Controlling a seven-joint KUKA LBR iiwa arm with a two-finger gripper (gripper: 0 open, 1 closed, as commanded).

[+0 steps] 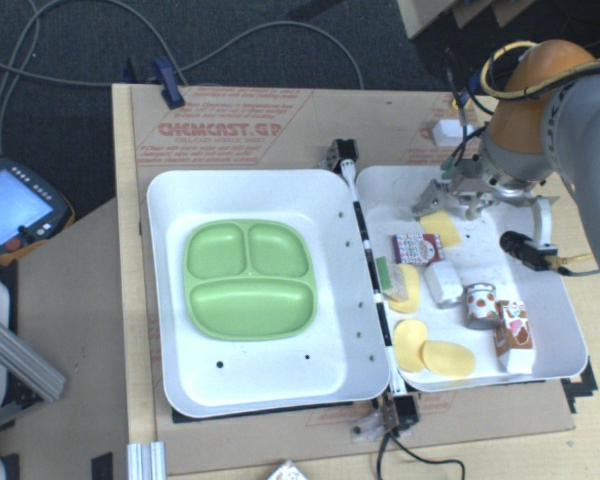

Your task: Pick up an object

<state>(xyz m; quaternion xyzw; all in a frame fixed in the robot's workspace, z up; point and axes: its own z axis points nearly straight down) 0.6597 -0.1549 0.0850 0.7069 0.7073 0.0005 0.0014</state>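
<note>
The jaws hang over the far part of the right bin (572,320), under the grey arm (580,118) and its orange band (545,68). Seen from above, it cannot be told whether they stand apart or together, nor whether they touch anything.

Just below the jaws in the view lies a yellow block (441,227), the closest thing to them. Next below and a little left of it is a small red and white packet (417,248). Farther from the jaws come a white block (443,284), a curved yellow piece (410,286) and a green strip (383,273) by the bin's left wall. Beyond these, down and to the right of the jaws, stand a small brown can (479,305) and a red and white carton (513,330). Farthest within this bin, at its near edge, lie two yellow discs (435,352), touching each other.

Well to the left of the jaws, the left bin (170,193) holds a green divided plate (250,278). Both bins rest on the cardboard-covered surface (230,123), with a blue clamp (167,80) at its far left corner.
</note>
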